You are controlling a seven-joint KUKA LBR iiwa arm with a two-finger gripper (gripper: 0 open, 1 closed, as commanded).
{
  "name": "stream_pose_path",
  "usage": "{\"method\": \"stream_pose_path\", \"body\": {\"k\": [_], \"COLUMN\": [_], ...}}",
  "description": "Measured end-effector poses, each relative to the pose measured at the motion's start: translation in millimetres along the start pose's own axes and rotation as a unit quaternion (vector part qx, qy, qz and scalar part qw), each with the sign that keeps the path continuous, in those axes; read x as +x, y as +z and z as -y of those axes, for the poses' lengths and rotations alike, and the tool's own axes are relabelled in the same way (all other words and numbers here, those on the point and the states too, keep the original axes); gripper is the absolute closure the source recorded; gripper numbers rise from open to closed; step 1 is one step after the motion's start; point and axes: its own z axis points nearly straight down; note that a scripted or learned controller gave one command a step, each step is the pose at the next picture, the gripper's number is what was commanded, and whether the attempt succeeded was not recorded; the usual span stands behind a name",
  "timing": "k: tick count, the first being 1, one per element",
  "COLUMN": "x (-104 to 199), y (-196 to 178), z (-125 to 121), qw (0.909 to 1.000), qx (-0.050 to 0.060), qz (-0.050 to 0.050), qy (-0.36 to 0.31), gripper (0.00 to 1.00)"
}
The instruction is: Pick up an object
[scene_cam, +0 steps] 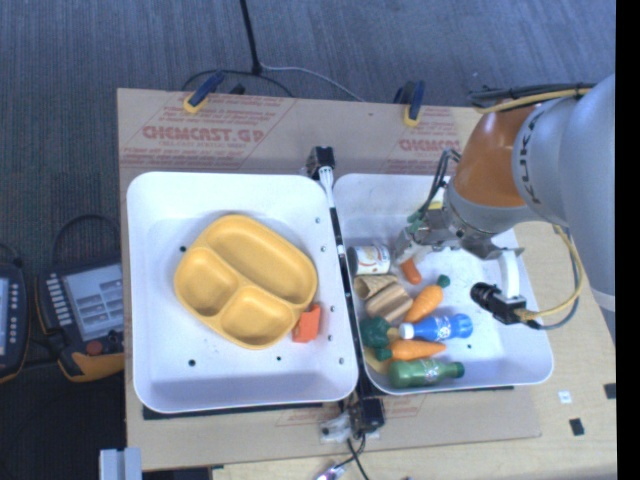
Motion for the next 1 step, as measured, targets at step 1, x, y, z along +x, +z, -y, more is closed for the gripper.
{"method": "stream_pose_path", "body": {"k": [1], "x": [29.7], "y": [-128.6], "z": [-0.5], "qw": [0.9993], "qx": [0.013], "qz": [-0.003], "qy": [0.035], "gripper": [1.00]}}
